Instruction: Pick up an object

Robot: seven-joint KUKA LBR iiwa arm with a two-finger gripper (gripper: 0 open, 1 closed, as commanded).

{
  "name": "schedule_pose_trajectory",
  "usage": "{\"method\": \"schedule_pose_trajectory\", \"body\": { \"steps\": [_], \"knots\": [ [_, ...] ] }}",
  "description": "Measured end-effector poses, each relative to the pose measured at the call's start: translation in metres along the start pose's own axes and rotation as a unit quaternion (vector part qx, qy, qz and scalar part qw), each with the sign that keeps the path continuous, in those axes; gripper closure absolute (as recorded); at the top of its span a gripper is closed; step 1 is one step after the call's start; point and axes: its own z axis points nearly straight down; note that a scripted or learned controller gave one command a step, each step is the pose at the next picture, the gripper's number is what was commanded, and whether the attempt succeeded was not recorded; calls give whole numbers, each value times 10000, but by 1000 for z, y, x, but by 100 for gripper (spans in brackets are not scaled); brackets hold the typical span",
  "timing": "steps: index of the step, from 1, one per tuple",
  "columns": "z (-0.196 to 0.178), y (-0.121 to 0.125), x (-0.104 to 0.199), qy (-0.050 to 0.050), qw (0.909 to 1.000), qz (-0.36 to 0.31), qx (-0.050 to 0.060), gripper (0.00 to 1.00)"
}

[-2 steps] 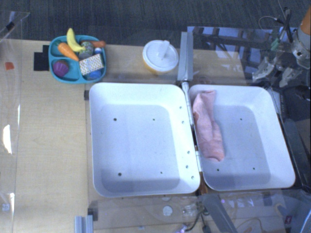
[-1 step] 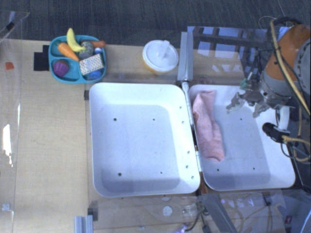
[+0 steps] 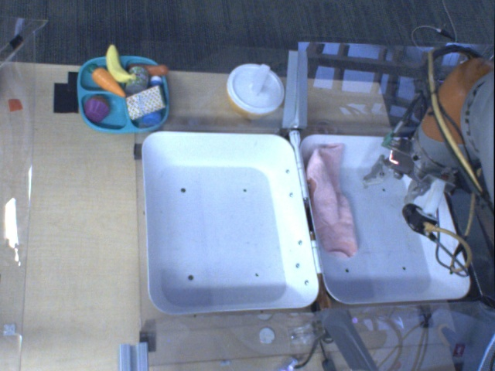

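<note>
A pink cloth [image 3: 331, 201] lies crumpled lengthwise along the left side of the right white bin [image 3: 394, 280]. My gripper [image 3: 379, 172] hangs over the upper right part of that bin, to the right of the cloth and apart from it. Nothing is visible in its grasp. The grey arm with its orange band [image 3: 456, 91] comes in from the right edge.
The left white bin [image 3: 224, 215] sits beside the right one, with a metal divider [image 3: 303, 207] between them. On the bench behind stand a blue tray of toy food [image 3: 122, 93] and a white lidded container [image 3: 255, 90]. Cables [image 3: 441, 238] hang by the arm.
</note>
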Motion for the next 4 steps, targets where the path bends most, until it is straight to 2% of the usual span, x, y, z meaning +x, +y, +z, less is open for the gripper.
{"method": "schedule_pose_trajectory", "body": {
  "steps": [1, 2, 3, 4],
  "knots": [
    [0, 0, 0, 0, 10000, -1, -1, 0],
    [-32, 10, -26, -3, 9965, -834, -18, 0],
    [36, -3, 24, 2, 9882, -1532, -68, 0],
    [35, -32, 55, -10, 9685, -2488, -84, 0]
  ]
}}
